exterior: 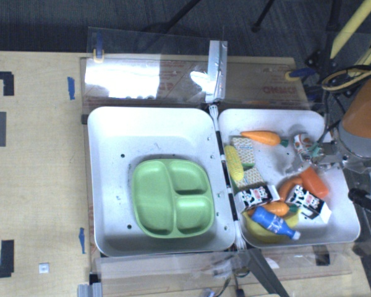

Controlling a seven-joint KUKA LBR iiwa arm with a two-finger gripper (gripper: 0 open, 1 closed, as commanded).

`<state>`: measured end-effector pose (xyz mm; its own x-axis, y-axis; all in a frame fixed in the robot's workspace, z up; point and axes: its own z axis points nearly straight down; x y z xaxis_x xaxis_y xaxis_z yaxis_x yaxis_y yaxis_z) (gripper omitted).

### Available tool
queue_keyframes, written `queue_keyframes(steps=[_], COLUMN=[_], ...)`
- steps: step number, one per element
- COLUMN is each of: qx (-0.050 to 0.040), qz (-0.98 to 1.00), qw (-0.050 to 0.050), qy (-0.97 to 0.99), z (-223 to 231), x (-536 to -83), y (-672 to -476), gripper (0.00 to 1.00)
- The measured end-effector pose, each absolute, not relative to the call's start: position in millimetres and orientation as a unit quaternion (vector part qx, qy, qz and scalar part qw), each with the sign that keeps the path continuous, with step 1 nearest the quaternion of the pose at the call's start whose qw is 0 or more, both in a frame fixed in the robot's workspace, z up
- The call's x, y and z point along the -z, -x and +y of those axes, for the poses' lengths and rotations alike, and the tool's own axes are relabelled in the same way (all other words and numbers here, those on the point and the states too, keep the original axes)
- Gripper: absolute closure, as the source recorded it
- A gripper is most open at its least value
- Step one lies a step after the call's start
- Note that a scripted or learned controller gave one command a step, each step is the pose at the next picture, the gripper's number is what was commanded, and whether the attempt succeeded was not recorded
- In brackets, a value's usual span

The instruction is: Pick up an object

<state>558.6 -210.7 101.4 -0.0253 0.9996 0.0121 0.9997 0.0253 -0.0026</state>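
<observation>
The right bin [340, 228] holds a heap of toy food. A carrot [261, 138] lies near the back, with a corn cob [234, 164] along the left wall. A blue bottle [274, 222] rests on a yellow banana [263, 232] at the front. Two cow-patterned cartons [255, 196] [308, 203] flank a small orange piece [276, 209], and an orange-red object [313, 182] lies towards the right. My gripper [314, 153] reaches in from the right, low over the bin's back right part, just above the orange-red object and beside a small white-and-red item [302, 142].
The left bin [111, 141] carries a green divided plate [172, 197]. A clear plastic panel [148, 73] stands behind the bins. The arm's orange band [365, 113] and cables [349, 76] crowd the right side. A checked mat [247, 166] lies under the corn.
</observation>
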Motion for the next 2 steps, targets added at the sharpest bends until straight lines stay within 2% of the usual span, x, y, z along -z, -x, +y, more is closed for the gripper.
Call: queue_keyframes(steps=[1, 2], qx=[0.0004, -0.0013], qz=[-0.715, -0.659], qw=[0.002, 0.001], qy=[0.699, 0.752], z=[-214.7, -146.5], x=[-109.7, -222.3], y=[-558.5, -604.9], gripper=[1.0, 1.0])
